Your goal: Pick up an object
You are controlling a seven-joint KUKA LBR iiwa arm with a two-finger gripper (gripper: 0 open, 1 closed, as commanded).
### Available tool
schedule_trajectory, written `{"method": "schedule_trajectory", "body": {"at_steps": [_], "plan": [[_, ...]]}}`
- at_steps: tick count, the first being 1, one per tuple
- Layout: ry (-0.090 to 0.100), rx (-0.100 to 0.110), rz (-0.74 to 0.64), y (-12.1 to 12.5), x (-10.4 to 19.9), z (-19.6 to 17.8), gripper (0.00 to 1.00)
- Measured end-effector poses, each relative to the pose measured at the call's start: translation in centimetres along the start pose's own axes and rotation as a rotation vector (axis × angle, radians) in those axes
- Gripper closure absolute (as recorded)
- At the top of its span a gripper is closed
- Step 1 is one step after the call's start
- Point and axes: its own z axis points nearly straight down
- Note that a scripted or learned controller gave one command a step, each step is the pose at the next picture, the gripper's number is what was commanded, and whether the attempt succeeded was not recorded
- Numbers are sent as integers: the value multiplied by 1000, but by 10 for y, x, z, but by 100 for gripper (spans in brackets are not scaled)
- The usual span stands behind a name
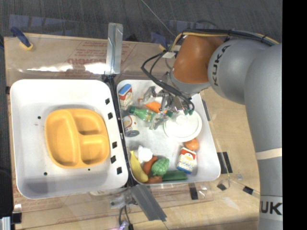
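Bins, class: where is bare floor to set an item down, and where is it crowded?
Free: the left bin around the yellow tray, widest along its near and left edges. A small patch in the right bin, between the white plate and banana. Crowded: that bin's far end under the gripper, and its near edge.

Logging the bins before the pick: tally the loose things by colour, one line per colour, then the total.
Yellow: 2, the divided tray and banana
White: 2, the plate and a small lump
Green: 3, bottle, bumpy piece, cucumber
Orange or red: 3
Printed cartons and can: 3
Total: 13, roughly; the pile near the gripper is cluttered.
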Motion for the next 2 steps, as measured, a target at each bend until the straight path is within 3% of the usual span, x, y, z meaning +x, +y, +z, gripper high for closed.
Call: {"method": "schedule_trajectory", "body": {"at_steps": [1, 2], "plan": [[-8, 3, -1, 0, -2, -14, 100], [-11, 1, 435, 61, 0, -120, 100]]}}
